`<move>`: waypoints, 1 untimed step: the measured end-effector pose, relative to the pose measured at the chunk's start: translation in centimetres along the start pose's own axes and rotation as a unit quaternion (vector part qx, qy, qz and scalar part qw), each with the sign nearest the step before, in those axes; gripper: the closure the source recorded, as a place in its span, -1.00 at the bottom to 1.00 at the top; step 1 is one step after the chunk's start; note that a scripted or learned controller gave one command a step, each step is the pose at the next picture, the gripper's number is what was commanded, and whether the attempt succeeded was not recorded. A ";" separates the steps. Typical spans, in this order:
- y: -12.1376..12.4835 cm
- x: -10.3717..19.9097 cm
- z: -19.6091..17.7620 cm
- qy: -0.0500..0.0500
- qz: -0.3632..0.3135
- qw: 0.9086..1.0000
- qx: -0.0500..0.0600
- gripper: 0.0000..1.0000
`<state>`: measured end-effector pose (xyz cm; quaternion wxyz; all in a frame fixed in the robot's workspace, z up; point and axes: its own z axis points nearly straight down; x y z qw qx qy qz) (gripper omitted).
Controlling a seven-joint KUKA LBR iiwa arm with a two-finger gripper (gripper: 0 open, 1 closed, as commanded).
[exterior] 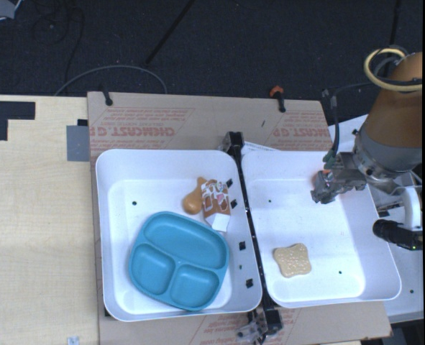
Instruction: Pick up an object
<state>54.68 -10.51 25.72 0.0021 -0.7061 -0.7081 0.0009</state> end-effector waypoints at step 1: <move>0.4 4.7 -0.3 0.000 -0.001 1.000 -0.001 1.00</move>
